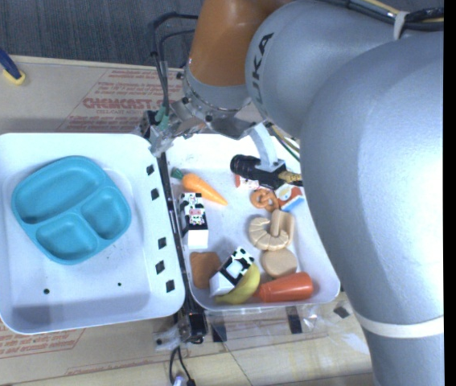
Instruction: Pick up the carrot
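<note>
Step in hand: approach, as I judge it; the carrot (203, 189) lies free on the bin floor with nothing gripping it.
Carrot: in the right bin (216, 152), in its upper left part, near the wall it shares with the left bin (67, 300). It lies flat and slantwise, the green tip towards the top left and the orange point towards the lower right.
Hand: the hand (163, 131) sits at the top of the shared wall, up and to the left of the carrot and apart from it. Whether it is wide or narrow I cannot tell; the wrist hides it.
Neighbours: a small black-and-white carton (193, 210) stands just below the carrot, close to its thick end. A pretzel (264, 199) lies to its right with bare floor between them.
Other clutter: a banana (244, 287) and a red vegetable (289, 286) lie at the bin's near end, well apart from the carrot. A blue divided plate (71, 207) rests in the left bin.
Next move calls for: shifting the hand down and to the right until it is over the carrot's middle, turning it to close across the narrow body, then lowering.
Risk: likely a nudge of the carton or the shared wall, since both stand close on the carrot's left.
</note>
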Tool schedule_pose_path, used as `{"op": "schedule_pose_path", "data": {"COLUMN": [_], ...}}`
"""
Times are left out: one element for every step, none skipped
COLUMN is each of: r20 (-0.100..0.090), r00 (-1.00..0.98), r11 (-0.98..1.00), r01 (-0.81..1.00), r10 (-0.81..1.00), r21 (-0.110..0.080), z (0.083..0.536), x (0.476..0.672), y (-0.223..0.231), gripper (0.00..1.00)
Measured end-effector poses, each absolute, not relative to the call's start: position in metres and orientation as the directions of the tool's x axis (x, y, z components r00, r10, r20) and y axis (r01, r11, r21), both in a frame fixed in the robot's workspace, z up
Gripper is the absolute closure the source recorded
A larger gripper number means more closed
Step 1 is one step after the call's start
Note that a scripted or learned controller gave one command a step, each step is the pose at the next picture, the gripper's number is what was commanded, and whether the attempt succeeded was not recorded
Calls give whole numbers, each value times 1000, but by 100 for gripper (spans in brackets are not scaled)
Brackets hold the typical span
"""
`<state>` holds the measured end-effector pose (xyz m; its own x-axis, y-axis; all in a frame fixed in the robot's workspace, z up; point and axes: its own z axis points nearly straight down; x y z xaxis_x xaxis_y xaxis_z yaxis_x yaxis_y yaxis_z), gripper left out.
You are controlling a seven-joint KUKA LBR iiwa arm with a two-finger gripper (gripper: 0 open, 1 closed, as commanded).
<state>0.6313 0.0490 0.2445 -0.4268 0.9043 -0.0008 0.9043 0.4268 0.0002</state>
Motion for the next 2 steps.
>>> {"op": "schedule_pose_path", "data": {"r20": [1,-1], "r00": [-623,-772], "r11": [623,772], "r01": [783,636], "r10": [783,636], "r21": [-2,-1], "z": [261,281], "x": [591,558], "y": [64,15], "gripper": [100,100]}}
